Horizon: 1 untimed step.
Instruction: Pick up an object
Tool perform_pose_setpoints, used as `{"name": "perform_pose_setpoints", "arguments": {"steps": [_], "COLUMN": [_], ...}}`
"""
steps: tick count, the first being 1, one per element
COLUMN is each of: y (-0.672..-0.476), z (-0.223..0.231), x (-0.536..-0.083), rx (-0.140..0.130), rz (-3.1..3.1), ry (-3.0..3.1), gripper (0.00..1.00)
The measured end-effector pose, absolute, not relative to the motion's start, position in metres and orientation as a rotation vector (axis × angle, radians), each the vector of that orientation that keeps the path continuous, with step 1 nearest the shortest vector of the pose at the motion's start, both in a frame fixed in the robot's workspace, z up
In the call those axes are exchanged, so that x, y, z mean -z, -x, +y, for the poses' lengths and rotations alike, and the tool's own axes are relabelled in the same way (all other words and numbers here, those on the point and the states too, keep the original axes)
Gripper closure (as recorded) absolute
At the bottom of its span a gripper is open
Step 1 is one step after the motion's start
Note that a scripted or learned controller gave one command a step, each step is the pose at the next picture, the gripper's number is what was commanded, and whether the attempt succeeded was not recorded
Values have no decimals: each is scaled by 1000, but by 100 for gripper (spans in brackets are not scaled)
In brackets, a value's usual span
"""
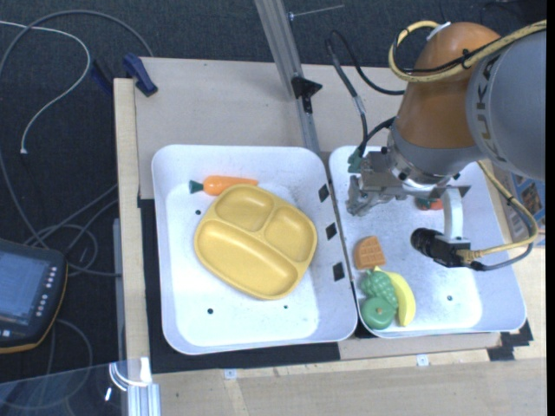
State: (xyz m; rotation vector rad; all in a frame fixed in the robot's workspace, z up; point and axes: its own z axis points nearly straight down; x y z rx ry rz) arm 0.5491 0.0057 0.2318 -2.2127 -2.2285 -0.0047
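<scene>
My hand (368, 189) hangs over the upper left part of the right bin (494, 315), close to the wall it shares with the left bin (173, 232). From this slant my own wrist hides the tips, so I cannot tell how my hand is set, and I see nothing in its grasp.

I judge this to be the approach: I am over the bin but not yet down on anything. The nearest candidate lies just below my hand in the view, a small orange waffle-like piece (370, 251). Past that, at the bin's lower left corner, a green toy (378, 297) and a yellow banana (401, 298) lie touching one another. A small red thing (428, 203) peeks out from under my wrist to the right; I cannot make out what it is.

The next move calls for choosing one target, centring over it and descending straight. The waffle piece stands apart from the others, so it looks the cleaner pick; the green toy and banana crowd each other and the wall.

In the left bin, a yellow divided plate (255, 241) and an orange carrot (227, 183) lie well away.
</scene>
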Motion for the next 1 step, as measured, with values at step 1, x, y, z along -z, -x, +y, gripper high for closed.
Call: {"name": "perform_pose_setpoints", "arguments": {"steps": [1], "y": [-546], "z": [54], "x": [-230], "rx": [3], "rz": [-2227], "ry": [2212], "gripper": [100]}}
